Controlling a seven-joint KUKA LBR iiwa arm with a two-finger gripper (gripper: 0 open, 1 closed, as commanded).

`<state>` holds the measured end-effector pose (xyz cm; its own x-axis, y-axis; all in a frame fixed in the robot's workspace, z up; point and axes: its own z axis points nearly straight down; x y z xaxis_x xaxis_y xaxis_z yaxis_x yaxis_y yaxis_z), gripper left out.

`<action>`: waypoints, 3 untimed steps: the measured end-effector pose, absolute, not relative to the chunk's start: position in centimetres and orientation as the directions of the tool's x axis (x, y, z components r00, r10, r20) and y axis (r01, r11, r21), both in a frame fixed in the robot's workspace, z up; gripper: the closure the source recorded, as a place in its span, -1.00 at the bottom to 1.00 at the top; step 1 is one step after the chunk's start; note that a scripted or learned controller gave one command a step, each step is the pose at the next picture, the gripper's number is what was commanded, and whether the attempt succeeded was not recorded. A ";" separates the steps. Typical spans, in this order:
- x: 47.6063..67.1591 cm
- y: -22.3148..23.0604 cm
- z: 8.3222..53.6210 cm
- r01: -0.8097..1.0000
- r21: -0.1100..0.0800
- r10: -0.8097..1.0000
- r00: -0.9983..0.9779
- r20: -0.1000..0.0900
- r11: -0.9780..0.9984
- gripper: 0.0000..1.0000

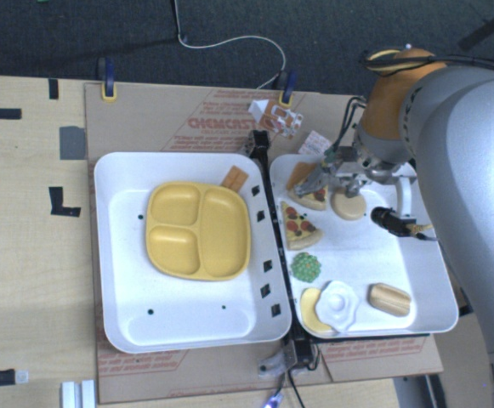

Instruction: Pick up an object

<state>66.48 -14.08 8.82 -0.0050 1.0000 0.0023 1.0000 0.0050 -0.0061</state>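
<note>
Arm over the right bin (434,308), hand (336,175) down at its far-left corner.
Hand sits over a tan pastry-like piece (308,185), just beside a round cookie (349,204); can't tell if it's apart or clamped. Also in that bin: pizza slice (300,226), green broccoli (306,267), fried egg (332,306), bread roll (389,298). Left bin (119,296) holds a yellow divided plate (199,231).

Tan round cookie (348,205) flat in right bin, twelve o'clock end; pizza slice (298,225) at its eight o'clock.
</note>
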 end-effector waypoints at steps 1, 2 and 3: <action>62.8 -15.3 9.3 1.000 0.019 1.000 -0.002 -0.003 0.002 -1.00; 67.2 -11.9 8.8 1.000 0.009 1.000 -0.003 -0.003 0.003 -1.00; 63.9 -9.6 8.4 1.000 -0.002 1.000 -0.001 -0.001 0.001 -1.00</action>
